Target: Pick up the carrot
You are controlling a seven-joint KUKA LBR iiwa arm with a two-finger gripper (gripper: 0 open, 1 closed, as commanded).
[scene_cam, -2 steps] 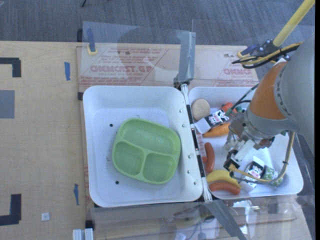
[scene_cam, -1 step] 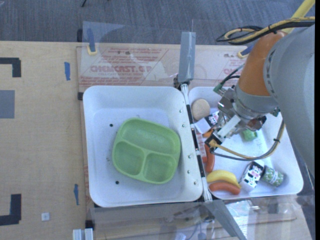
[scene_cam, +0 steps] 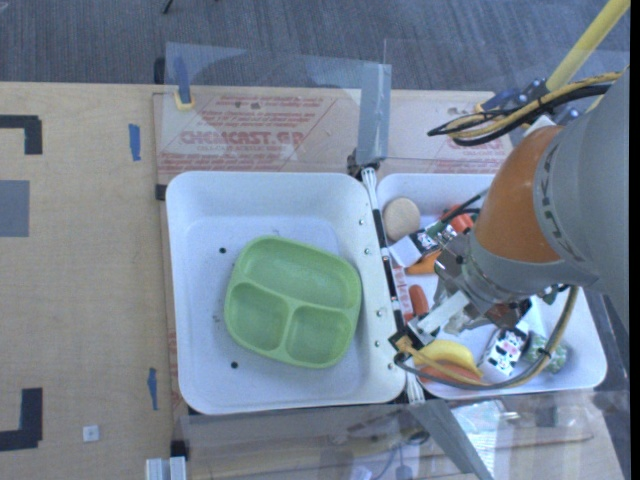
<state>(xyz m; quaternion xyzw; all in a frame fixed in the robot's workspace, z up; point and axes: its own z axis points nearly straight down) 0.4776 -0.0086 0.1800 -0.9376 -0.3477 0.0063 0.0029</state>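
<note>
The carrot [scene_cam: 424,264] looks like the small orange piece at the left side of the right bin [scene_cam: 592,363], partly covered by my wrist. My gripper [scene_cam: 447,280] hangs low over that bin, right beside and just over the orange piece. The grey and orange arm hides most of it from above. I cannot make out whether anything sits between the jaws.
The left bin [scene_cam: 195,268] holds a green divided plate [scene_cam: 292,301]. In the right bin lie a tan round item [scene_cam: 402,216], a small red piece [scene_cam: 417,296], a yellow banana [scene_cam: 450,353], a cow-patterned item [scene_cam: 507,349] and a green item [scene_cam: 556,356].
</note>
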